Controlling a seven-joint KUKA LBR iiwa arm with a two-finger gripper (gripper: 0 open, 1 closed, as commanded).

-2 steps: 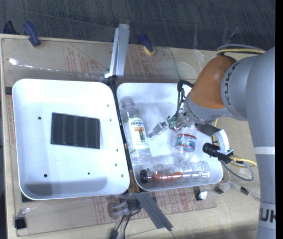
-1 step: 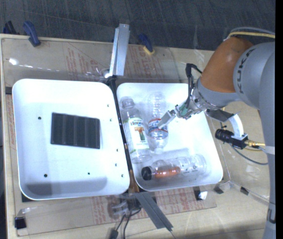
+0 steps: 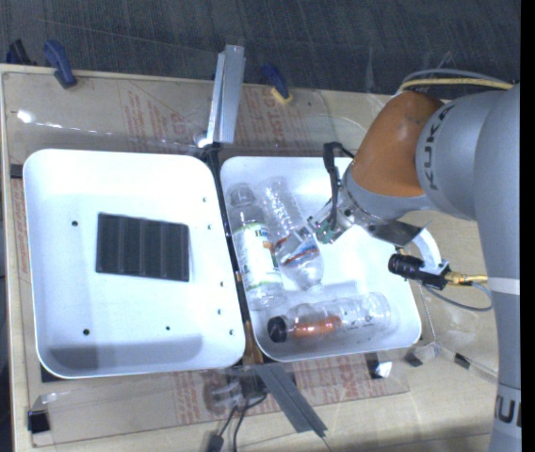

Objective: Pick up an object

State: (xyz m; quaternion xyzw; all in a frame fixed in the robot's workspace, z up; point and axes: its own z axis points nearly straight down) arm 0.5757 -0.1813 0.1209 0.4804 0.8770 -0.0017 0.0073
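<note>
Since the end effector (image 3: 327,228) is sunk among the clear plastic bottles in the right white bin (image 3: 399,342), the likely target is the crumpled clear bottle with a red-and-white label (image 3: 298,252) lying mid-bin, right at the tool tip. Cannot tell how wide the tool is open or whether it has hold of anything; the tip is small and blurred against the plastic. Just left of that crumpled bottle lies a clear bottle with a green-white label (image 3: 251,252), running along the bin's left wall. Below it lies a long clear bottle with a black cap and copper-coloured contents (image 3: 329,320), along the front wall. Both crowd the target, so a clean lift looks awkward. Further left, the left white bin (image 3: 51,196) holds a dark ribbed rectangular panel (image 3: 143,247). The desk (image 3: 107,97) bears both bins.
</note>
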